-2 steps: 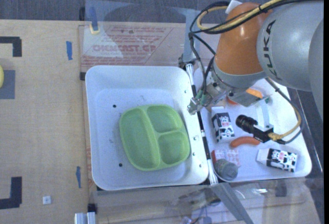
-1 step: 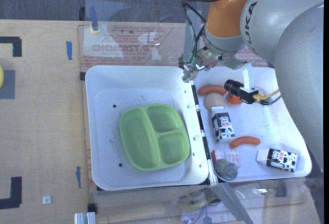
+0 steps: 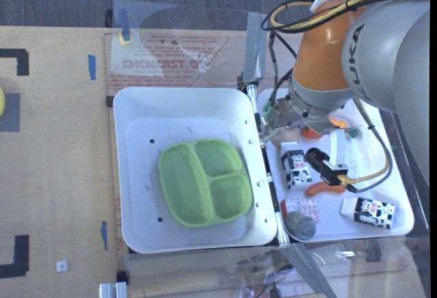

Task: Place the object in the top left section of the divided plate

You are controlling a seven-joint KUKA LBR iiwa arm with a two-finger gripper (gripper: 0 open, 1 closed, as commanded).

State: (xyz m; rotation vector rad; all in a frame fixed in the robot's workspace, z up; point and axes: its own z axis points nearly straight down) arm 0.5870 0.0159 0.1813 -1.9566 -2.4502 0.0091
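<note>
The green divided plate (image 3: pixel 205 182) lies in the left bin (image 3: pixel 136 119), with one large section on its left and two smaller ones on its right. My gripper (image 3: pixel 303 131) hangs over the top of the right bin (image 3: pixel 399 211), mostly hidden under the orange-banded wrist. Just below it stands a small cow-patterned box (image 3: pixel 295 169). An orange piece (image 3: pixel 311 132) peeks out by the wrist, and an orange and green item (image 3: pixel 339 124) lies to its right. Nothing shows between the plate and the gripper.
The right bin also holds a second cow-patterned box (image 3: pixel 369 212), an orange item (image 3: pixel 321 188), a pink patterned packet (image 3: pixel 301 208) and a grey round object (image 3: pixel 300 225). The bins' shared wall (image 3: pixel 265 167) separates plate and gripper.
</note>
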